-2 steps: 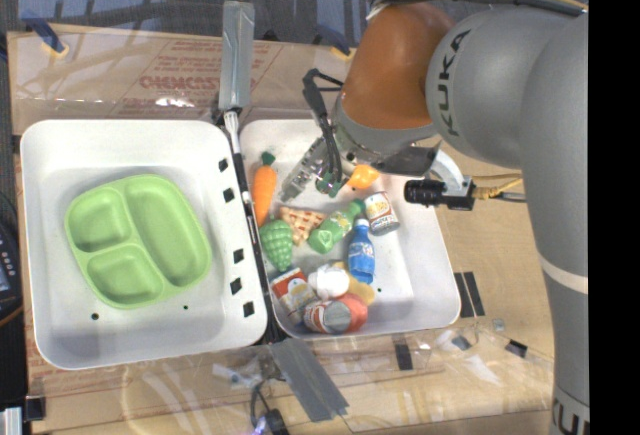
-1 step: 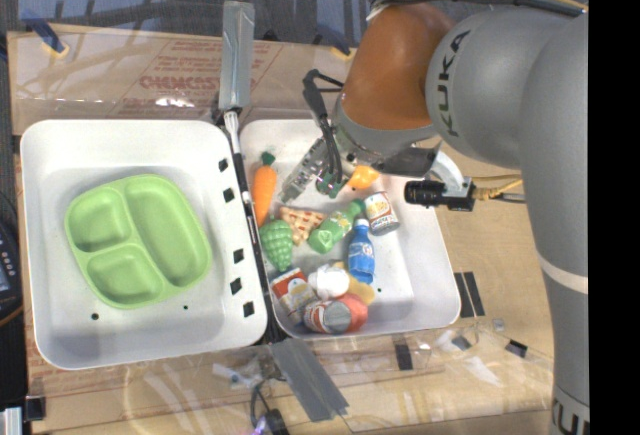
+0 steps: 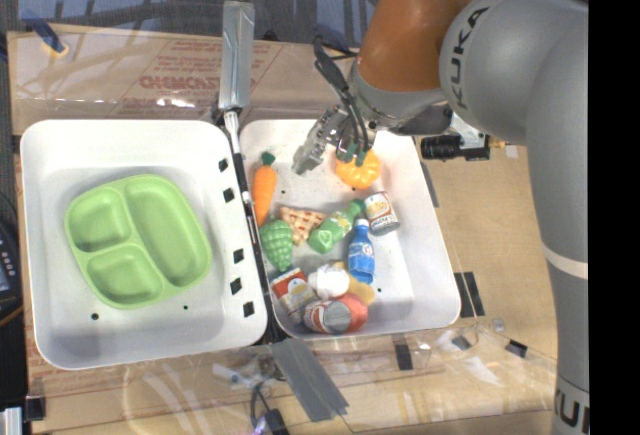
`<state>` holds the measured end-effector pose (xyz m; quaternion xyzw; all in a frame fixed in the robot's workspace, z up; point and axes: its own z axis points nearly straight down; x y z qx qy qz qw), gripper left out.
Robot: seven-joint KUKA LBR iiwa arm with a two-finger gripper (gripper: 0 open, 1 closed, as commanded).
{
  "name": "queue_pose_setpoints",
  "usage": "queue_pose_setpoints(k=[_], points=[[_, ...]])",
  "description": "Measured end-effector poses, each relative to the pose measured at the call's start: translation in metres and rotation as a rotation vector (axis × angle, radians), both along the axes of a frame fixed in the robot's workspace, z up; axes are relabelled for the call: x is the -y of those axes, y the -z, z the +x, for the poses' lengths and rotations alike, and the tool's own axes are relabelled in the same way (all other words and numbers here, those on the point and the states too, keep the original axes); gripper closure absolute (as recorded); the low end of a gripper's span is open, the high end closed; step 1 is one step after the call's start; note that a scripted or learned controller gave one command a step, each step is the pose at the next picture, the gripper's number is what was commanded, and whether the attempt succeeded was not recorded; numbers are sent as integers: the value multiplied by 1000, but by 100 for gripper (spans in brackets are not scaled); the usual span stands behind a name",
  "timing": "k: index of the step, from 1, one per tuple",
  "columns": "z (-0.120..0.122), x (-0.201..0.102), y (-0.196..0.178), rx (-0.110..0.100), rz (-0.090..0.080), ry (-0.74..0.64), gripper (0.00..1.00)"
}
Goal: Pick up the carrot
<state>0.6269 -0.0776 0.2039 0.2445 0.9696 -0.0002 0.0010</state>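
The carrot is orange with a small green top and lies along the left wall of the right bin, top pointing to the far side. My gripper hangs over the far part of that bin, to the right of the carrot's green end and apart from it. Its fingers stand open with nothing between them. One grey finger points down-left toward the carrot.
An orange-yellow pepper sits just right of the gripper. Nearer lie a pizza slice, green toys, a small can, a blue bottle and a red can. The left bin holds a green divided plate.
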Motion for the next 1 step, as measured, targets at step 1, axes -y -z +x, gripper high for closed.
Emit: queue_pose_setpoints(k=[1], points=[[0,0,0,0,0,0,0]])
